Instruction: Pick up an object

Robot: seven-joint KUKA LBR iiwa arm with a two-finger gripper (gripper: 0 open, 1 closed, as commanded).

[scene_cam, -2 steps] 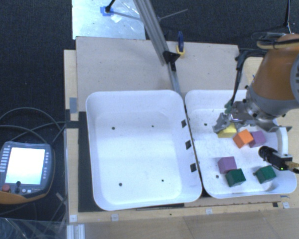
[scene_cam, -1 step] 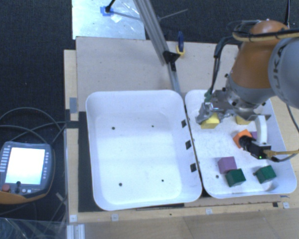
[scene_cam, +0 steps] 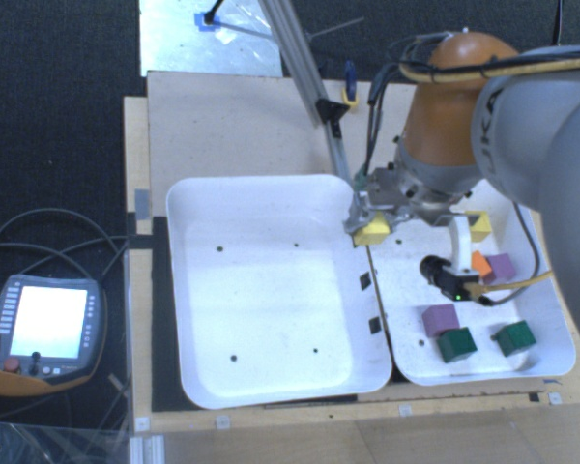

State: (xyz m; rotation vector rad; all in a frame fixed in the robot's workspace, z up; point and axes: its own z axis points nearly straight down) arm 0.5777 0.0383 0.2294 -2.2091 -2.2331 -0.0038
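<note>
Grey and orange, the robot arm [scene_cam: 503, 114] reaches over the right bin [scene_cam: 406, 356], its gripper [scene_cam: 377, 216] poised above that bin's upper left corner, beside the left bin [scene_cam: 271, 298]. Between its closed-in fingers sits a yellow block [scene_cam: 371, 230], lifted above the bin floor, seemingly for carrying. Further right in the right bin lie purple blocks [scene_cam: 440, 317], green blocks [scene_cam: 456, 344], another yellow block [scene_cam: 479, 225] and an orange one [scene_cam: 480, 263].
</note>
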